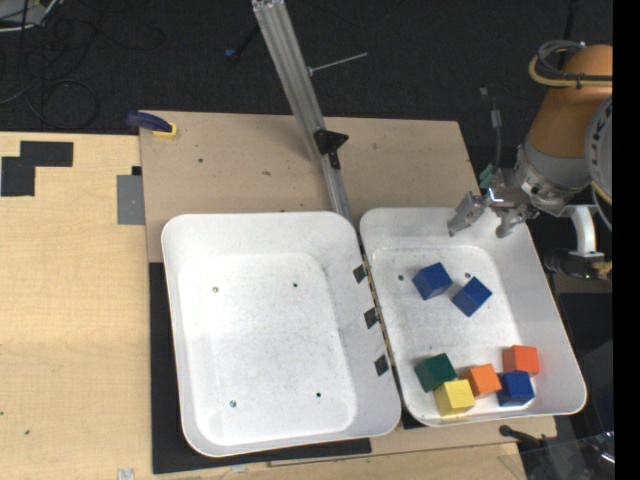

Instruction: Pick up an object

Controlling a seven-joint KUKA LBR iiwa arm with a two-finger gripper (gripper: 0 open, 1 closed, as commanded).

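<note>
End effector (487, 215) hangs released, fingers spread, over the right bin's (560, 318) far edge; no writing is legible.

Bins (260, 230) white matt plastic; bench (70, 298) pale wood; rail (295, 78) ribbed metal

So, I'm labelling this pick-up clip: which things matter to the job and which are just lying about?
Job: pincer, open; two blue cubes; green, yellow, orange, red-orange and small blue cubes; right white bin.

Lying about: left white bin; slanted metal rail.
</note>
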